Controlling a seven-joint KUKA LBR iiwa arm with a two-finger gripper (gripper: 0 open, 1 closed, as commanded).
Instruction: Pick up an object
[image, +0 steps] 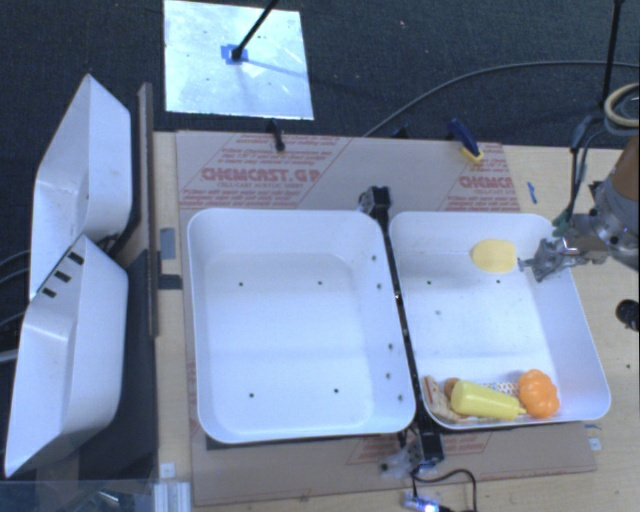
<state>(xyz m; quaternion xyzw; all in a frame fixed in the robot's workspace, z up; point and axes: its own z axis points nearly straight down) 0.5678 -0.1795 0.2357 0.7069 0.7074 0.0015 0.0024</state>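
Note:
In the right bin (570, 330), a pale yellow round object (494, 255) lies near the far right corner. Along the bin's front edge lie a yellow elongated object (484, 401), an orange ball-like object (540, 394), a tan cracker-like piece (436, 393) and a small white netted item (506, 386). My gripper (540, 264) hangs over the right bin's far right rim, just right of the pale yellow object and apart from it. The grey wrist behind it reaches in from the right edge.
The left bin (210, 300) sits beside the right one, joined by a black divider clamp (378, 200). Two spare white bins (70, 290) lean at the far left. A metal plate (238, 60) lies at the back. Cables run across the back right.

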